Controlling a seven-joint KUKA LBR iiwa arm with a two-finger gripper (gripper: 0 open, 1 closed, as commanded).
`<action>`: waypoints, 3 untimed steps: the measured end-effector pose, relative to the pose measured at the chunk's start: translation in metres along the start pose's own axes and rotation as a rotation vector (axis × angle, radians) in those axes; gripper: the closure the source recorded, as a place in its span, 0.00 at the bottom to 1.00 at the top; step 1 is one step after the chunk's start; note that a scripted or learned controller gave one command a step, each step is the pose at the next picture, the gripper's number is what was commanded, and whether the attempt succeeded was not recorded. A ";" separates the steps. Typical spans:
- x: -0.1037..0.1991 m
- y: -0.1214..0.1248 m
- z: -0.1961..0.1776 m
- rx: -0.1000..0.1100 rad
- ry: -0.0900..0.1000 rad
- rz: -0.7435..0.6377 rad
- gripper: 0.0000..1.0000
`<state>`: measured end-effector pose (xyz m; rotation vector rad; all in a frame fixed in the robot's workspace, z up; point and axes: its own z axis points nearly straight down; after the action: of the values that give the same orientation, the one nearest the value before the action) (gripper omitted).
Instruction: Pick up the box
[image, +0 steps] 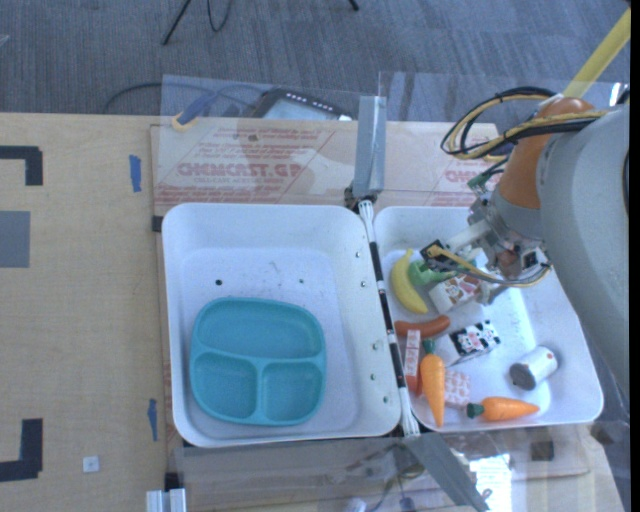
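Robot lab: bench (80, 300), twin bins (260, 230).

Lighting is bright, even and diffuse, apparently from overhead. Shadows are soft and short. The white bins (262, 232) appear slightly overexposed, reducing surface detail. Mild glare shows on the clear plastic sheet (250, 140) behind the bins. The picture is low in resolution and soft overall; small items near the gripper (445, 258) lack sharp edges.
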<state>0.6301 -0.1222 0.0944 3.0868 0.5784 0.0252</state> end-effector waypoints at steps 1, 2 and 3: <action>-0.014 0.061 0.001 -0.003 -0.003 0.162 1.00; -0.012 0.059 -0.009 -0.003 -0.003 0.157 1.00; -0.007 0.011 -0.120 0.004 -0.017 0.164 1.00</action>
<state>0.6252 -0.1351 0.2142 3.1258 0.3230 -0.0027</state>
